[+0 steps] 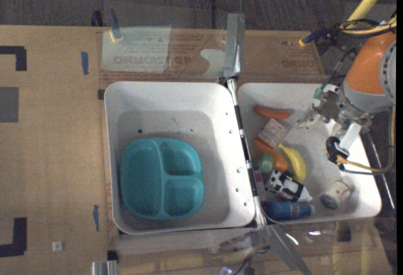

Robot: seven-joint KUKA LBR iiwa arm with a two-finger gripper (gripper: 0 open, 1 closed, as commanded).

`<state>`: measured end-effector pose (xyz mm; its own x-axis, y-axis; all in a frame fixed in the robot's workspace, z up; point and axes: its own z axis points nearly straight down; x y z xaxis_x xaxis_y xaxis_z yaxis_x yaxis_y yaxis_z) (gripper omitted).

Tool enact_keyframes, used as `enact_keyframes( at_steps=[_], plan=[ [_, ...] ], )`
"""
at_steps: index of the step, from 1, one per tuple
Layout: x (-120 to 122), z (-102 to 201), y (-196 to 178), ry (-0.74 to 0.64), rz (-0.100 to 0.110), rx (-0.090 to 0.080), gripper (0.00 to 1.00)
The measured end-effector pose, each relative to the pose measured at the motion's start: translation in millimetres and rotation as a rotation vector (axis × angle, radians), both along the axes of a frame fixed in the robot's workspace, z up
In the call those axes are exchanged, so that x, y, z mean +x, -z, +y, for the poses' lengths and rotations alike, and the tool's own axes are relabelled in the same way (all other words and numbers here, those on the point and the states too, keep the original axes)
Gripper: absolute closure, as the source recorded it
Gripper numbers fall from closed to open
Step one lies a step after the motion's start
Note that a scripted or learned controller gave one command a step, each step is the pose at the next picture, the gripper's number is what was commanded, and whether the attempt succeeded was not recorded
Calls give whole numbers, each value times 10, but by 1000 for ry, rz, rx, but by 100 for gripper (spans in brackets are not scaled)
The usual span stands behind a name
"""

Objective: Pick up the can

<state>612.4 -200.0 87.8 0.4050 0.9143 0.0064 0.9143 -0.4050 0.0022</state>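
Can on its side, near corner of right bin

The can lies tipped over in the right bin, open end facing the camera, close to the near right corner. Nothing touches it.

To its left, along the near wall: a dark blue bottle lying flat. Just above that, a black-and-white patterned item. A banana rests above and left of the can, with a green and orange round fruit beside it. Farther back: a small pink-and-white box and an orange carrot-shaped piece near the far wall.

The gripper hangs over the far right part of this bin, well apart from the can, on the grey arm with its orange band. Cannot tell how it is set; it is too cluttered and blurred to read.

The left bin holds a teal divided plate, flat on the floor of the bin. Both bins sit on a cardboard-covered tabletop.
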Motion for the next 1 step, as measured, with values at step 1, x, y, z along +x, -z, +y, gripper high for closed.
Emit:
enact_keyframes(
  at_steps=[1],
  plan=[
    [-47, -113, -352, -1, 3, -6, 0]
  ],
)
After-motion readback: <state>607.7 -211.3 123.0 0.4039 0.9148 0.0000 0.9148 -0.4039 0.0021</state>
